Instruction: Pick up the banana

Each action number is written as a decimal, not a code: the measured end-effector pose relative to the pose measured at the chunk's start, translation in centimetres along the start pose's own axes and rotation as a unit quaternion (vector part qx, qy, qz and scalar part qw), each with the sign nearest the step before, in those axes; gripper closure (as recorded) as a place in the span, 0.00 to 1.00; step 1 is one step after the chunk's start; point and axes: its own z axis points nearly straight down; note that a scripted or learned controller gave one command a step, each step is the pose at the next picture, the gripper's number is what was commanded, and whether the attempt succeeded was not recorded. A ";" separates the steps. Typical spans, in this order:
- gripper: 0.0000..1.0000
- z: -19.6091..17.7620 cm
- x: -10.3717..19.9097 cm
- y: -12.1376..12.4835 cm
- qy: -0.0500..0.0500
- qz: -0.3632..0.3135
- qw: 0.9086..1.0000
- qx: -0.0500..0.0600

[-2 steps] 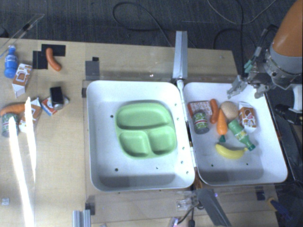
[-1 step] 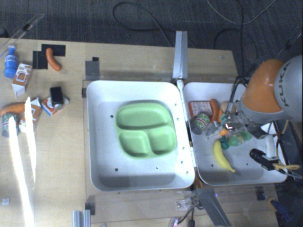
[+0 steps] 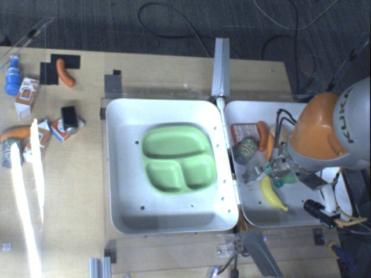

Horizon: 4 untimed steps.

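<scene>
A yellow banana (image 3: 272,193) lies in the right bin (image 3: 255,213), near its front, pointing down and to the right. My gripper (image 3: 274,171) hangs just above the banana's upper end, under the orange band of the arm (image 3: 316,133). Something teal shows at the gripper. The arm hides much of the bin's right half.
A green three-compartment tray (image 3: 177,157) sits in the left bin (image 3: 122,172). At the back of the right bin lie a carrot (image 3: 262,135), a can (image 3: 246,149) and a red packet (image 3: 239,131). Loose items lie on the bench at far left.
</scene>
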 end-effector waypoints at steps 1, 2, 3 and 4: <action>1.00 -0.9 0.1 0.3 0.001 -0.001 1.000 -0.001; 1.00 -9.4 5.2 0.2 0.002 0.241 0.971 0.010; 0.00 -9.4 5.2 0.2 0.002 0.240 0.971 0.010; 0.00 0.1 0.1 -2.6 0.004 0.149 0.989 0.006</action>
